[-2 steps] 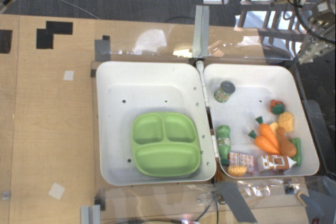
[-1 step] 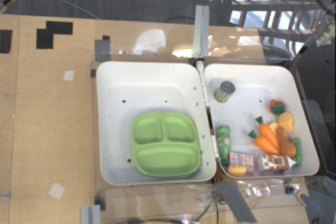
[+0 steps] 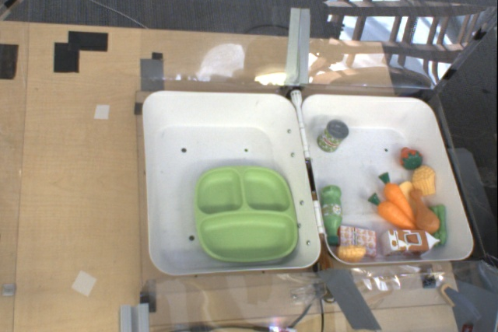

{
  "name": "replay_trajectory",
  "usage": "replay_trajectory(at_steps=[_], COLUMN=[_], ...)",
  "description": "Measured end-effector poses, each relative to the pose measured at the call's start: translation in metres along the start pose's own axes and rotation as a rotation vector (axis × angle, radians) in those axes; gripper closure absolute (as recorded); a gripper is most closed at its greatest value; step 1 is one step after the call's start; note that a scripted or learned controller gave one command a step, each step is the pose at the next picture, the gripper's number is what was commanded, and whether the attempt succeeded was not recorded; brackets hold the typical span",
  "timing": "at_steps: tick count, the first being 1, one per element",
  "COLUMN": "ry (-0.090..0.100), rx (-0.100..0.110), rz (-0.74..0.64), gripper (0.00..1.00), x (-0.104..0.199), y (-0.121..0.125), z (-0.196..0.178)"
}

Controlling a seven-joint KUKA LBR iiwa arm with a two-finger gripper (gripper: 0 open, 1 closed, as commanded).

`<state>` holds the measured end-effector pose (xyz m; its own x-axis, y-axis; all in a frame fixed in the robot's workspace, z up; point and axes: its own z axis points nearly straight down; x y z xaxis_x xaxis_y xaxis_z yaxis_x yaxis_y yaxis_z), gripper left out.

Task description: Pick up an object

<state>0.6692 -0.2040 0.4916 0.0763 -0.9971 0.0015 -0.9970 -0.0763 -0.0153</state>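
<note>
I see toy food heaped in the right bin (image 3: 373, 117): an orange carrot (image 3: 395, 202), a small can (image 3: 333, 135), a green bottle (image 3: 331, 207), perhaps a carton (image 3: 407, 242). A green tray (image 3: 245, 212) sits in the left bin (image 3: 210, 117).

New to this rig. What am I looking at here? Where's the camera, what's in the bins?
One fixed camera looks down at a slant on a wooden bench with two shallow white bins side by side. A grey KUKA arm with a two-finger end effector works this station, reaching in from the right; its job is to pick up an object. The left bin holds a green divided plate. The right bin holds toy groceries: a small can, a green bottle, carrots, a small carton and more along the near edge.
</note>
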Motion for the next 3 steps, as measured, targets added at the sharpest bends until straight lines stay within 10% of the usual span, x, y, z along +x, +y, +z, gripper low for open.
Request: replay_trajectory(at_steps=[2, 3], ry=[-0.004, -0.01], rx=[-0.006, -0.016], rz=[-0.168, -0.212], gripper=[1.0, 1.0], x=[-0.005, -0.01], y=[0.0, 0.002], z=[0.004, 0.153])
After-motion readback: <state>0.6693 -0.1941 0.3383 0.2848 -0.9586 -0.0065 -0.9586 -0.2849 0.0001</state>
